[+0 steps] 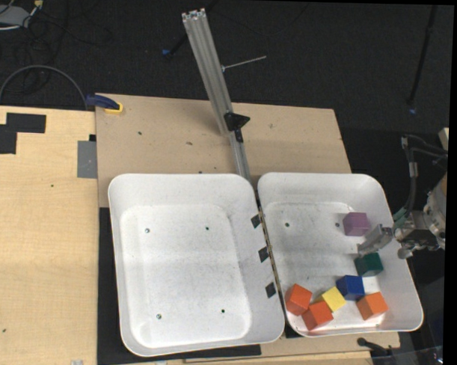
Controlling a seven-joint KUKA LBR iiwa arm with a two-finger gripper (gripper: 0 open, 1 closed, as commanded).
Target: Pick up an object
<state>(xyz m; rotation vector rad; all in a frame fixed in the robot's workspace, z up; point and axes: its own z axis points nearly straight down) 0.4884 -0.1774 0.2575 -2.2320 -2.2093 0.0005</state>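
step: approach, nothing lifted | fingers point(381, 237): grey metal pair, spread, nothing between them, low over right white plastic bin point(318, 190) | candidates: pale purple cube point(355, 223) just left-above fingers; dark green cube point(370, 263) just below | judgement: angled in from the rim to reach either

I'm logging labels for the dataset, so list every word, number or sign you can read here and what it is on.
None: no text can be read in this view.
The blocks in the right bin show plain coloured faces.
The bins, the bench and the metal post carry no legible marks.
The black shapes on the left board are patches, not letters.
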